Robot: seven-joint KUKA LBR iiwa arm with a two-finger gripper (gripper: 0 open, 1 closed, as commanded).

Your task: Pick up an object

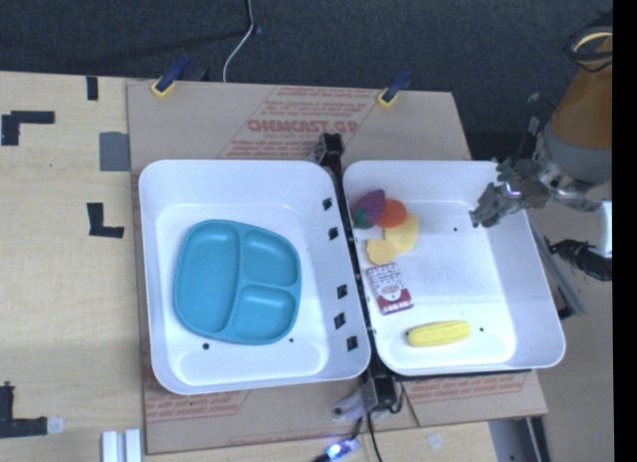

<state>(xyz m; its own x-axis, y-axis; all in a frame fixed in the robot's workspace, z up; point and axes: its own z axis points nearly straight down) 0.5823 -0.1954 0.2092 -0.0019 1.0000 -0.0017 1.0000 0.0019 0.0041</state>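
The jaws [486, 213] sit at the right bin's [518, 281] upper right edge; we cannot tell how they stand, and we see nothing held. The corn [438, 333] lies below and to the left, its long axis running left-right. The other toys [383, 219] cluster left of the jaws, against the bin's left wall.

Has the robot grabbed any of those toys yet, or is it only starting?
Only starting. The dark two-finger gripper sits over the right white bin's upper right edge. The yellow toy corn cob and small red-and-white packet lie on the bin floor. Reaching, gripping and lifting are left.
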